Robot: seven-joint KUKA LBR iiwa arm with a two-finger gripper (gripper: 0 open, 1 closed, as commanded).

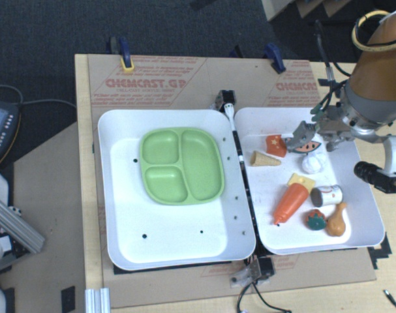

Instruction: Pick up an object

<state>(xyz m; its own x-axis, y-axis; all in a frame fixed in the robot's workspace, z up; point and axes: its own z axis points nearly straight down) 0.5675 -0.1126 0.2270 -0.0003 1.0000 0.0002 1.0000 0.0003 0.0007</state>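
Orange carrot (pixel 289 203) beside cheese wedge (pixel 301 181)

Red "CHEMCAST" lettering is printed on the bench board (pixel 145 82).

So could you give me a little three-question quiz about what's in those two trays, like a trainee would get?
1. True or false: the green divided plate lies in the left bin.
2. Which item lies nearest the right bin's front edge?
A. the red pepper piece
B. the drumstick
C. the cheese wedge
3. Fill in: the gripper hovers over the ___ bin.

Key: 1 true. 2 B. 3 right. The orange carrot also lies in the right bin, apart from the plate.
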